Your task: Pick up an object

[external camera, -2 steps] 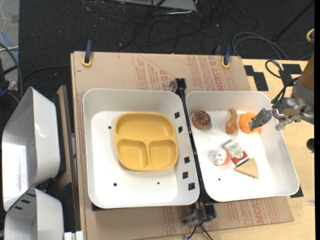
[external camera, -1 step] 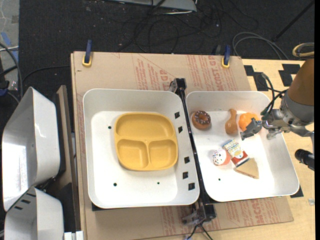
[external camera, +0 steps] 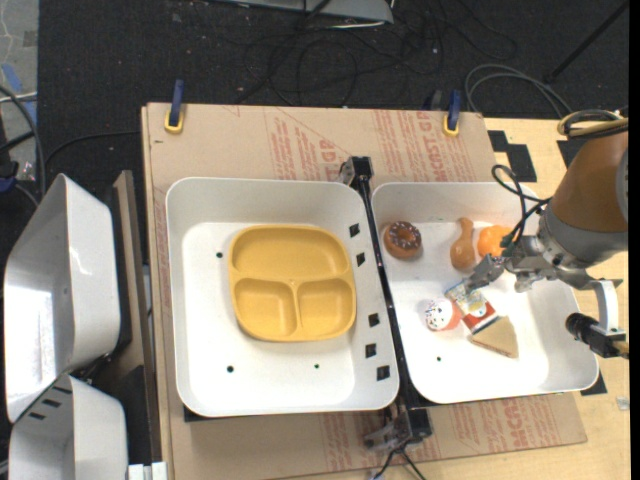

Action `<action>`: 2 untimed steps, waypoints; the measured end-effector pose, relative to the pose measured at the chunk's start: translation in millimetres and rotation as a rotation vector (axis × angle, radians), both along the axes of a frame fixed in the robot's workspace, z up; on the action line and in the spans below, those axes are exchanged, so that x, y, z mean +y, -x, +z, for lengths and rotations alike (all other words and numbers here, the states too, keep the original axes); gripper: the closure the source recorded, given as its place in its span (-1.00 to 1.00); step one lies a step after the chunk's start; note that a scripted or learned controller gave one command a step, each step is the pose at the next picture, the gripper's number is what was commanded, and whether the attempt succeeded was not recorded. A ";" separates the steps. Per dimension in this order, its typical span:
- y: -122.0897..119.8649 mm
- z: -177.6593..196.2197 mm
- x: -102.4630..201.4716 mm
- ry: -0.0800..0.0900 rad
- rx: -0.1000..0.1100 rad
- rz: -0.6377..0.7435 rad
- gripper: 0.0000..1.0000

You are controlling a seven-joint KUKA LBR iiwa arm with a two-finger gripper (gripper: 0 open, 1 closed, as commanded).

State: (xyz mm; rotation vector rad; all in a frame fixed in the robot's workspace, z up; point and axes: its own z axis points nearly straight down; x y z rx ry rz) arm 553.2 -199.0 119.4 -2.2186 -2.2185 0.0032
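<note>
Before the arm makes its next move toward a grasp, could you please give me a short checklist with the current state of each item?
1. Objects within reach in the right bin: ok; donut, white ball and wedge lie there.
2. Gripper positioned over a target: ok; it sits above the small red and white item.
3. Object held between fingers: cannot tell.
4. Yellow tray stays out of the way in the left bin: ok.
5. Neighbours crowd the target: not ok; ball and wedge lie close.
</note>
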 end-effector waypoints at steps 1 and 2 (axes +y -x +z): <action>-1.4 13.3 -0.9 0.002 -0.005 -0.001 1.00; -0.1 76.3 -4.6 0.004 -0.010 0.002 1.00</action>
